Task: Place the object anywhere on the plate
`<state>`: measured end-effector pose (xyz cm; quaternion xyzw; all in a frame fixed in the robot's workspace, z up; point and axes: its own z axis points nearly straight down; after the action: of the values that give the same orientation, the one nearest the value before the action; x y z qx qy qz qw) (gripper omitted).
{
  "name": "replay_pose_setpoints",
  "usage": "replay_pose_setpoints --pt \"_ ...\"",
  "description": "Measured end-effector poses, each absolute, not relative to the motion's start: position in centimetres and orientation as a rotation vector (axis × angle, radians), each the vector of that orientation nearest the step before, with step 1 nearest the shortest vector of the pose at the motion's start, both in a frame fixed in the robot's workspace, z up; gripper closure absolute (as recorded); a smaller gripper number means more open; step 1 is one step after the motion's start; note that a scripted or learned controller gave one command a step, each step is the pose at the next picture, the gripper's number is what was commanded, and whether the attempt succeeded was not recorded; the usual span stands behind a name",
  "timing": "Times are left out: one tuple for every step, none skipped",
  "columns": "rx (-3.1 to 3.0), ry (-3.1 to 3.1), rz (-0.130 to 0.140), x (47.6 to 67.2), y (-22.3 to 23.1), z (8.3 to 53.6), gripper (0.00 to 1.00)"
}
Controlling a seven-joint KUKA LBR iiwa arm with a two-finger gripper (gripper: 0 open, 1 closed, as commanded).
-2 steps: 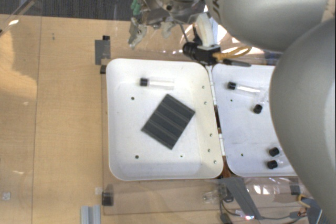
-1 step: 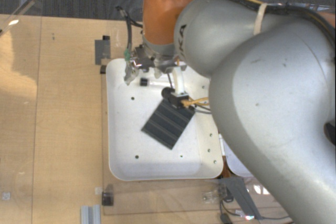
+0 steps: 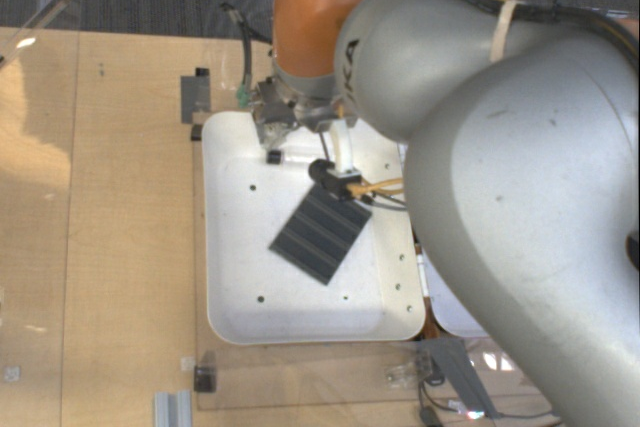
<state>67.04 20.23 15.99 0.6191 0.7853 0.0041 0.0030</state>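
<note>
Gripper [image 3: 275, 140] over back of left bin [image 3: 230, 305]; can't tell jaw state. Dark ribbed plate [image 3: 320, 233] lies mid-bin.

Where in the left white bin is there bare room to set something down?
Bare floor runs along the white bin's left wall and near edge, around the dark ribbed plate. The far side is crowded: the gripper hangs there, with cables beside the plate's upper corner.
</note>
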Motion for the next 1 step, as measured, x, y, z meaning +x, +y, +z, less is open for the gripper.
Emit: replay_pose_setpoints --pt "1.532 2.733 0.015 67.00 22.85 26.54 1.00"
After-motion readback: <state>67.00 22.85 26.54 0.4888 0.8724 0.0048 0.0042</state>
